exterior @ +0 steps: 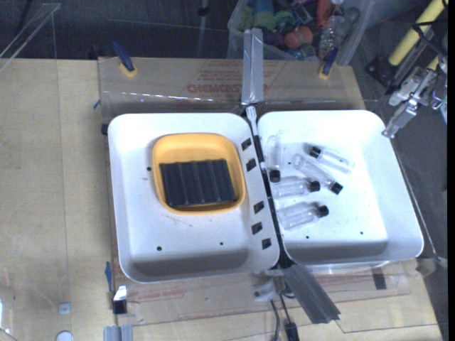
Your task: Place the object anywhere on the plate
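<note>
Several clear vials (pixel 307 188) lie loose in your right bin (pixel 370 226), awaiting transfer to the yellow plate (pixel 195 146); jaws' state unclear.

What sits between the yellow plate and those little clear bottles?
In the camera view, the divider where the two white bins meet, with black clips, separates the yellow plate from the bottles.

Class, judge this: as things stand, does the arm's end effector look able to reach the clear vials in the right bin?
Probably yes: the end effector hangs beside the right bin, and the vials lie uncovered from above.
</note>
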You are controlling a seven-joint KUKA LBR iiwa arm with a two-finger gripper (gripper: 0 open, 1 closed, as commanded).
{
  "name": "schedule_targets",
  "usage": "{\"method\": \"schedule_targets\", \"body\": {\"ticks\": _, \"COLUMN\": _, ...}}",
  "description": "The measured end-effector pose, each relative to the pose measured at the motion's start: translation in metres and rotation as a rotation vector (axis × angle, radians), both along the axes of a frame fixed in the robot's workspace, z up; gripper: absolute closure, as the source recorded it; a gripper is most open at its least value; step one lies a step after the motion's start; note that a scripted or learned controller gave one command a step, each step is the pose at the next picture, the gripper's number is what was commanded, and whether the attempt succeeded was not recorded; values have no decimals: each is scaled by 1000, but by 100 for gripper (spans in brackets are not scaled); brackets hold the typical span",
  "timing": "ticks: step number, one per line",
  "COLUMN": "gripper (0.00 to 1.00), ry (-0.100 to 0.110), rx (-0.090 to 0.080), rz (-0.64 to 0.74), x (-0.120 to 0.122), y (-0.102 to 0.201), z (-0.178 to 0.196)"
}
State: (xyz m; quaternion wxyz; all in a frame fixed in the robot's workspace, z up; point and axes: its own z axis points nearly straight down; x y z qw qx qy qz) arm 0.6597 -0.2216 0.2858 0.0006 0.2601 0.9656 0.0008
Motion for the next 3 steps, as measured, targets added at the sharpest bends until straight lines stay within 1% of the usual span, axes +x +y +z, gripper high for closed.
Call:
{"method": "schedule_targets", "body": {"ticks": 1, "gripper": 0, "ry": -9, "rx": -4, "rz": 193, "x": 2, "y": 0, "z": 70}}
{"method": "schedule_targets", "body": {"ticks": 2, "gripper": 100, "ry": -20, "rx": -6, "rz": 190, "x": 3, "y": -1, "z": 82}}
{"method": "schedule_targets", "body": {"ticks": 3, "gripper": 100, "ry": -9, "rx": -5, "rz": 376, "x": -10, "y": 0, "z": 149}}
